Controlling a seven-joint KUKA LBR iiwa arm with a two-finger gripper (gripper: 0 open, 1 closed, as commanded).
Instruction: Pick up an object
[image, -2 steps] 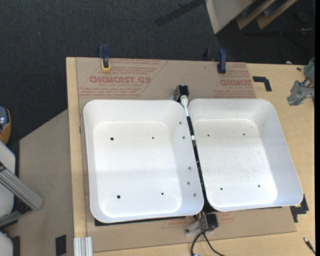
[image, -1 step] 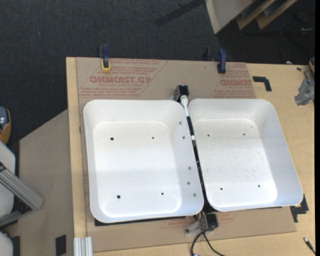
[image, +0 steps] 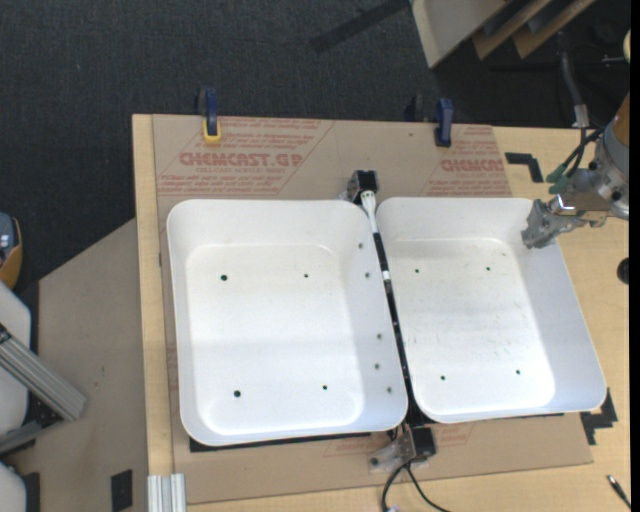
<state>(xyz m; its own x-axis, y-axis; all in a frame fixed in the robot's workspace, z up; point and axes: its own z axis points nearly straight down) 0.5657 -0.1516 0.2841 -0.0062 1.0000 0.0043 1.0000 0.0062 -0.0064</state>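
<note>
My gripper (image: 541, 226) hangs over the far right corner of the right bin (image: 560, 300), just above its rim. The grey wrist (image: 600, 185) enters from the right edge of the camera view. I can make out nothing held at the gripper. The right bin's floor shows only small dark dots and faint scuffs. The left bin (image: 190, 300) shows a white floor with a few small dark dots.
Both bins rest on a brown cardboard sheet (image: 300, 150) held by two blue clamps (image: 209, 110) at the back. A black strip (image: 385, 290) with a cable runs between the bins. Dark floor lies beyond the bench on the left.
</note>
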